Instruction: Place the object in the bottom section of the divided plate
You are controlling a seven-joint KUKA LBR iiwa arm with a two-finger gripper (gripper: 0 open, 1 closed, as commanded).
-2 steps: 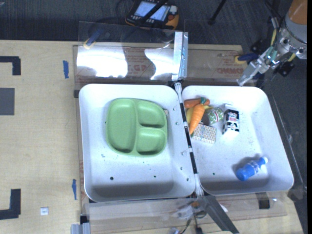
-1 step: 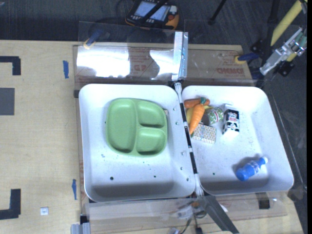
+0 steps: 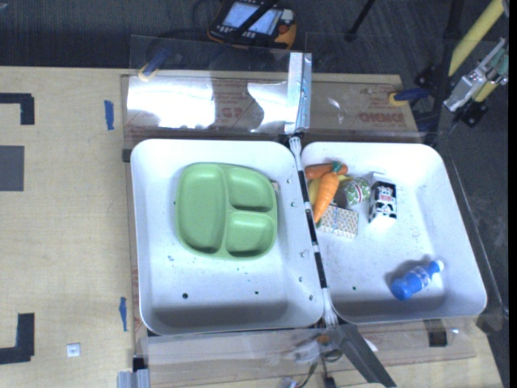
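A green divided plate (image 3: 224, 210) lies in the left white bin (image 3: 153, 281). It has one large section on its left and two smaller ones on its right, and nothing lies in any of them. The loose objects are in the right white bin (image 3: 456, 241). Two orange carrots (image 3: 325, 189) lie against the divider, with a round green-and-brown packet (image 3: 354, 191) and a black-and-white carton (image 3: 383, 200) beside them. A flat patterned packet (image 3: 340, 221) lies just below these. A blue bottle (image 3: 416, 279) rests on its side near the front right.
A raised ridge (image 3: 311, 241) separates the two bins. A clear plastic wall (image 3: 210, 95) stands behind them with a metal post (image 3: 299, 87). A handheld screen device (image 3: 252, 19) sits beyond it. Metal hardware (image 3: 472, 83) stands off the bench at the upper right.
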